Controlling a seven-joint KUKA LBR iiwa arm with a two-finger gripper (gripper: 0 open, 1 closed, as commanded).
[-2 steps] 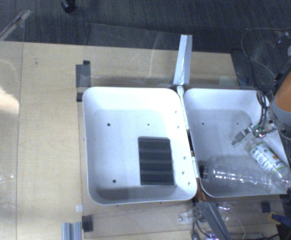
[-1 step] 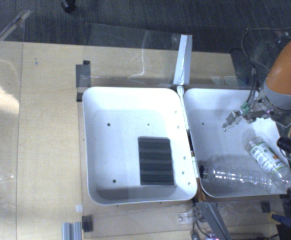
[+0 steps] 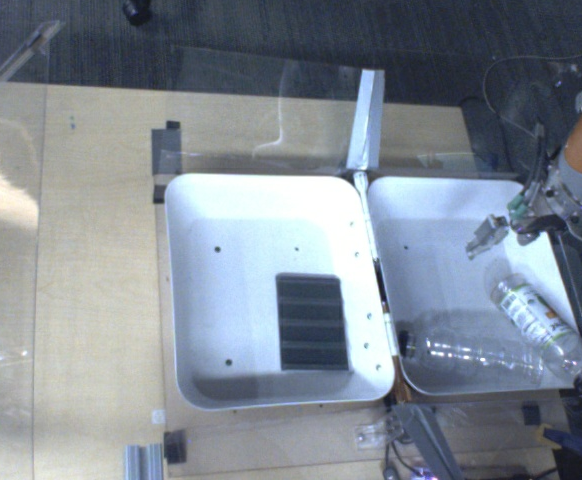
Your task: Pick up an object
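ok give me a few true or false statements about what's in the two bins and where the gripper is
1. A dark ribbed block lies in the left bin. True.
2. The right bin holds two clear plastic bottles. True: a small bottle and a large bottle.
3. The gripper hangs over the left bin. False: it is over the right bin.
4. The gripper holds the small bottle. False: that bottle lies in the bin, apart from the gripper.

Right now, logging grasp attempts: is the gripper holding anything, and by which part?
Nothing is held. The gripper hangs over the right bin, apart from the clear bottles below.
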